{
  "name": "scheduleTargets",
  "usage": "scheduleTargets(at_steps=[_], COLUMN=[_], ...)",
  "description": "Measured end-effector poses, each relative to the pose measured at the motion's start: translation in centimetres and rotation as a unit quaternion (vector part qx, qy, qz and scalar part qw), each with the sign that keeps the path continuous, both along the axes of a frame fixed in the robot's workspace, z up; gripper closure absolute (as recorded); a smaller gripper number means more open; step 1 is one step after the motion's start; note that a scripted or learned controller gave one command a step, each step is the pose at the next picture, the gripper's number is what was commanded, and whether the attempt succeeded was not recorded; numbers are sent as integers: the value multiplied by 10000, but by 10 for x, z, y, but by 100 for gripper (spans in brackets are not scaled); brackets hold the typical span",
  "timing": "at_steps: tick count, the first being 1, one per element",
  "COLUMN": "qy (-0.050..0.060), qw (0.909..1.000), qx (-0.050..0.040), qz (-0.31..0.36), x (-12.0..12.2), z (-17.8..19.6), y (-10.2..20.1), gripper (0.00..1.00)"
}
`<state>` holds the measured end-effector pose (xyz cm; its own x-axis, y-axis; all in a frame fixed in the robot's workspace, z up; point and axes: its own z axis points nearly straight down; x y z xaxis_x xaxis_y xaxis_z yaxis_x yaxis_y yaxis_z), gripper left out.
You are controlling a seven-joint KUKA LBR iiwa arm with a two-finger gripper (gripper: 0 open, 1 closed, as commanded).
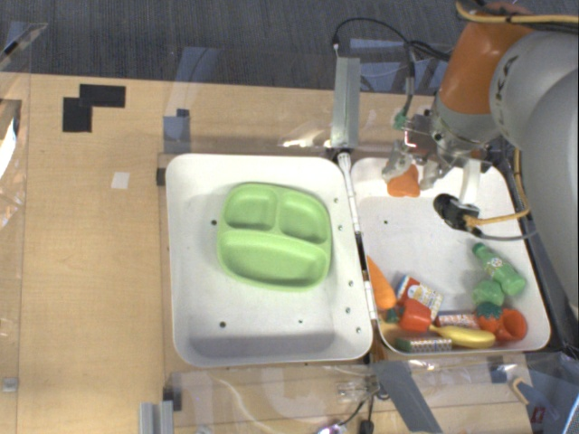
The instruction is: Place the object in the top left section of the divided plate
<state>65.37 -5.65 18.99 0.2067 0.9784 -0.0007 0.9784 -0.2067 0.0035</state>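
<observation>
A green divided plate (228, 253) lies in the left white bin (204, 319), with two small sections at its far side and one large section at its near side. Its top left section (249, 207) holds nothing. My gripper (407, 175) hangs over the far left corner of the right bin (412, 242), shut on a small orange object (403, 184) that sits between its fingertips. The gripper is to the right of the plate, across the wall between the bins.
Several toy foods are piled along the right bin's near edge: a carrot (381, 284), a red piece (415, 316), a banana (464, 335) and green items (496, 276) at the right. A metal post (346, 98) stands behind the bins' divide.
</observation>
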Motion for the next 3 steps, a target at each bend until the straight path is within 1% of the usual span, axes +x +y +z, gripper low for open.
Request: scheduleTargets(at_steps=[1, 2, 3], qy=[-5, -5, -1], qw=[10000, 10000, 10000], qx=[12, 13, 4], qz=[72, -61, -10], x=[-129, -166, -166], z=[74, 119, 132], y=[26, 87, 6], gripper=[100, 100, 100])
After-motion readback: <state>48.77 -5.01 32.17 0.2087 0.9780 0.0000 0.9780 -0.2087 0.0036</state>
